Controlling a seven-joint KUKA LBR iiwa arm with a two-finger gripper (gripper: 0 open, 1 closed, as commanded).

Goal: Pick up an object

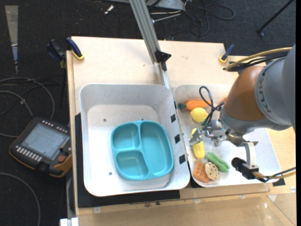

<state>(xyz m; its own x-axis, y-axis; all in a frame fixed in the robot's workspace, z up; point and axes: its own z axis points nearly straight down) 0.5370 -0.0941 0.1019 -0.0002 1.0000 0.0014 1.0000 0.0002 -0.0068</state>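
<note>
The right bin holds several toy foods. An orange carrot-like piece and a yellow lemon lie at the back left. A yellow corn cob, a green pickle, an orange waffle and a speckled cookie lie toward the front left. My gripper hangs low over the bin's left side, between the lemon and the corn cob and just above the cob. A small yellow bit shows at its tip.
The left bin holds a turquoise divided plate. A slanted metal pole crosses the bench's back. Black cables loop beside the wrist. The arm's grey and orange body covers the right bin's back.
</note>
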